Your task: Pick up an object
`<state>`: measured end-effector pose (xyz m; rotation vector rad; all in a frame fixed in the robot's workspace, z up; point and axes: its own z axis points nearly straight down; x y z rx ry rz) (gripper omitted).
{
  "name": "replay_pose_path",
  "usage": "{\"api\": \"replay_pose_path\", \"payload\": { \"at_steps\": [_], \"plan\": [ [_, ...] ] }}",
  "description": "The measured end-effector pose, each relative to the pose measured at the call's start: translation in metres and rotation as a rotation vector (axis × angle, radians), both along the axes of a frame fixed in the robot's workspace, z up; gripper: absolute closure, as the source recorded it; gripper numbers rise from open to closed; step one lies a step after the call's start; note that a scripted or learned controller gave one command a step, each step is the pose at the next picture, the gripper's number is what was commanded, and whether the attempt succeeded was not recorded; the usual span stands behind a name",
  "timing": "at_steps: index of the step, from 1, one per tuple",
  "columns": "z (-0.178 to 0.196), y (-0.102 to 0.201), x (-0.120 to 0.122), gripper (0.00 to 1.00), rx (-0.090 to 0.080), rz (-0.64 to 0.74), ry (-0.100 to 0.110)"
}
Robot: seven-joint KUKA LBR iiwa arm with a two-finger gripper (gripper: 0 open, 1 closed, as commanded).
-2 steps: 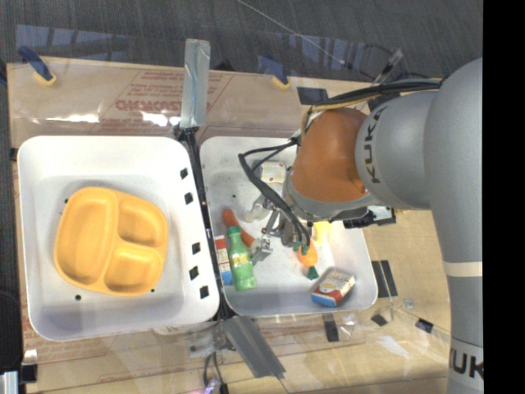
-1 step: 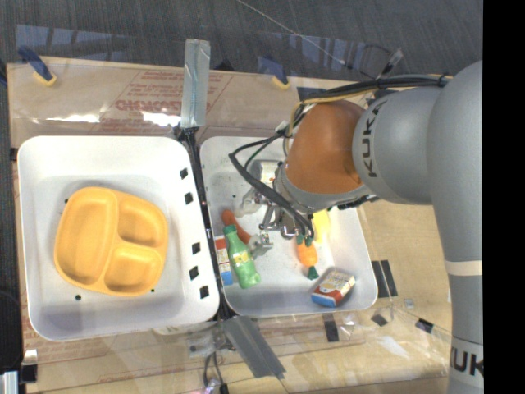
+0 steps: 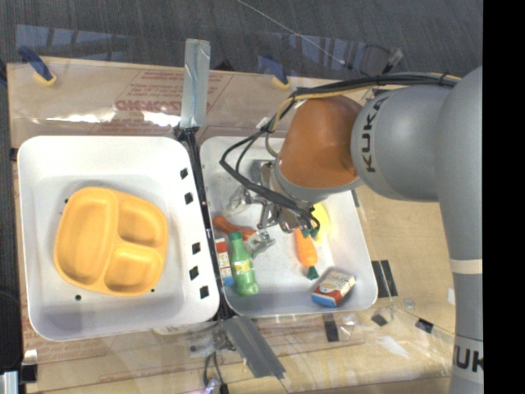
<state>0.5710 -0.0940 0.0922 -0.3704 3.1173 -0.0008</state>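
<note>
Arm (image 3: pixel 410 138): grey with an orange band, it looms highest toward the camera, reaching in over the right bin.
Left bin (image 3: pixel 41 171): holds a yellow divided tray (image 3: pixel 111 240).
Right bin (image 3: pixel 357 245): holds several small items.
Green bottle (image 3: pixel 242 269): lies in the right bin, just left of and below the gripper, label facing up.
Gripper (image 3: pixel 267 224): low above the bin floor; whether it is parted or clenched cannot be told.
Orange carrot toy (image 3: pixel 307 251): right of the gripper.
Small carton (image 3: pixel 333 288): near the front right corner.

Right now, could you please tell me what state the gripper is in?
Gripper: low in the right bin beside the green bottle; open or closed cannot be told.
</note>
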Motion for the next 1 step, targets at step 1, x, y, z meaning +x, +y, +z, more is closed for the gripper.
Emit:
{"api": "replay_pose_path", "payload": {
  "at_steps": [1],
  "plan": [
    [0.0101,0.0011,0.0013,1.0,0.0,0.004,-0.003]
  ]
}}
